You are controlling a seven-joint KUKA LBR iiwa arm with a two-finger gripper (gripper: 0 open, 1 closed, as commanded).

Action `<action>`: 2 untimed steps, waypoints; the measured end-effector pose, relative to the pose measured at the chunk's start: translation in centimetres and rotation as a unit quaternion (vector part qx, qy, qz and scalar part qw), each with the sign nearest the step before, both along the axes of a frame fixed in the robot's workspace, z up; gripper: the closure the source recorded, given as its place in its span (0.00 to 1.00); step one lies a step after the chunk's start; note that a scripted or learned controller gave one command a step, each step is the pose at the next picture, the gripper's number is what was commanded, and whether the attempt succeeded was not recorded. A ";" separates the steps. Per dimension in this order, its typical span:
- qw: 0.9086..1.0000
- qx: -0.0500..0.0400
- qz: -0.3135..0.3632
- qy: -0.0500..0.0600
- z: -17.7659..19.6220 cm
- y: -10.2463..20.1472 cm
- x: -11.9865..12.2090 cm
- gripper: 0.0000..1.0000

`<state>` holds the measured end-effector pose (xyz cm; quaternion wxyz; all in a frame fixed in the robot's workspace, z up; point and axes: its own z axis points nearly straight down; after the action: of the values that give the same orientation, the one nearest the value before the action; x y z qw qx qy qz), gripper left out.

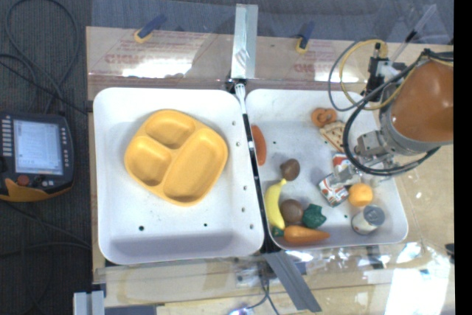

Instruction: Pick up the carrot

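Hovering over the right side of the right bin [328,241], the gripper [346,175] sits below the arm's orange band [424,101], and we cannot tell its state from this slanted view, since the wrist hides most of it. Just under it we see a small red-and-white packet or can [333,189], and we cannot say whether the two touch.

We find the carrot [304,235] lying flat along the front wall of the right bin, well apart from the gripper. A banana [273,204] lies just to its left, with a brown round fruit [291,211] and a dark green item [313,217] close above the carrot. Another brown fruit [290,170] rests nearer the bin's middle, and a red item [258,145] lies against the wall shared by the two bins. An orange [361,195] and a grey-lidded can [367,219] sit in the front right corner. At the back we see a pretzel-like piece [323,116] and a pale cracker [334,135].

In the left bin [118,232] rests a yellow divided plate [175,156].
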<state>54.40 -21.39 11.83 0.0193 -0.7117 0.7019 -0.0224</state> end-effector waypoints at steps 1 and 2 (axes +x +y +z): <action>0.989 -0.011 0.148 0.003 0.3 0.9 -2.2 0.00; 0.989 -0.003 0.147 0.019 -2.6 8.3 -5.3 0.00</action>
<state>49.15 -13.06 9.20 0.0068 -0.8075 0.5898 -0.0082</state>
